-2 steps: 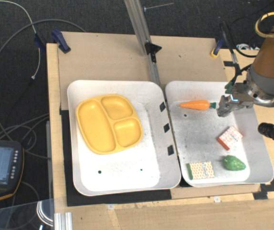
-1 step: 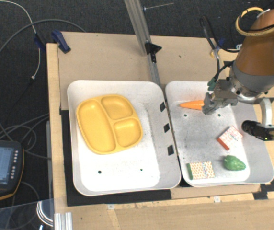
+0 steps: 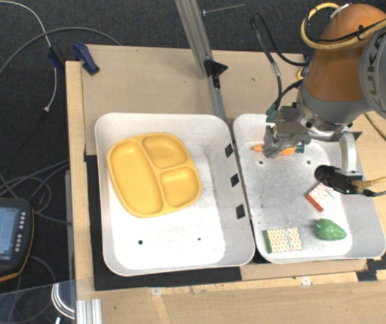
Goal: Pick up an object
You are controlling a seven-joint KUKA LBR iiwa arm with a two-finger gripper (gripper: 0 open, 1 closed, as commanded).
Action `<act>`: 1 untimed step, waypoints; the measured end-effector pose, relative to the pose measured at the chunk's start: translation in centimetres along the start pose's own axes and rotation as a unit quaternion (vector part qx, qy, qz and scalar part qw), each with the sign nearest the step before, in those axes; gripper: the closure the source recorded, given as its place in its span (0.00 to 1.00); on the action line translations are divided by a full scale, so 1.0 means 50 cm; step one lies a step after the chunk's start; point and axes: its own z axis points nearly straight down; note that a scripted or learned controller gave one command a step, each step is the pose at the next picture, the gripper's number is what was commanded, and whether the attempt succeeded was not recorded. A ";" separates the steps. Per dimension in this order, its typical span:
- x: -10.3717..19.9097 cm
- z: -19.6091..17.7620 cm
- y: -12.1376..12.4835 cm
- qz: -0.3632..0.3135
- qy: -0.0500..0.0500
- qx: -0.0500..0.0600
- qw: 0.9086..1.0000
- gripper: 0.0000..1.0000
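Far to the gripper's left a yellow divided tray (image 3: 154, 175) lies in the left bin (image 3: 112, 248). The gripper (image 3: 272, 151) is low in the right bin (image 3: 368, 238), over an orange object (image 3: 287, 151) just beside its tips — how the gripper is set I cannot tell. Nothing looks lifted yet — the grasp and raise remain. Below it to the right lie a red-and-white packet (image 3: 320, 196) and a green object (image 3: 330, 230).

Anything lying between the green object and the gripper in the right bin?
Yes: in the camera view, a small red-and-white packet lies on the bin floor between the green object and the gripper.
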 end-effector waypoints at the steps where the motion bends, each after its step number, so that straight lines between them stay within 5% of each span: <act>1: 0.128 -0.007 -0.003 0.000 0.000 0.001 1.000 1.00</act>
